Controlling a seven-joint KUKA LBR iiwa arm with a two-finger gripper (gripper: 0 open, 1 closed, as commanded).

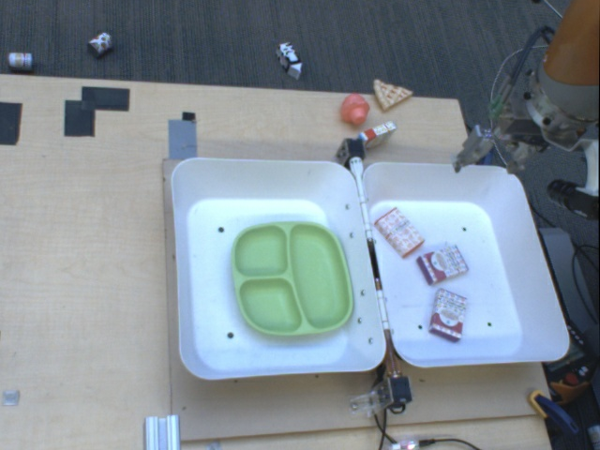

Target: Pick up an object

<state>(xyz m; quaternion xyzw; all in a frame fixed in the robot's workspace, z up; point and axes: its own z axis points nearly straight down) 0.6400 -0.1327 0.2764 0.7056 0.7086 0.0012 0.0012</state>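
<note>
Gripper (476,148), grip state unreadable, at right bin's (511,345) one-o'clock corner; nearest packet (398,231) lying toward seven o'clock, long axis running ten to four, two more packets beyond.

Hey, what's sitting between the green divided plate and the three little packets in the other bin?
In the camera view, the two bins' adjoining white rims lie between the green divided plate and the packets; otherwise the stretch is bare bin floor.

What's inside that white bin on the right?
The right bin holds three small printed packets: a pink one, a dark red one and another red one. All lie flat and apart. Whatever is beneath each stays hidden.
</note>
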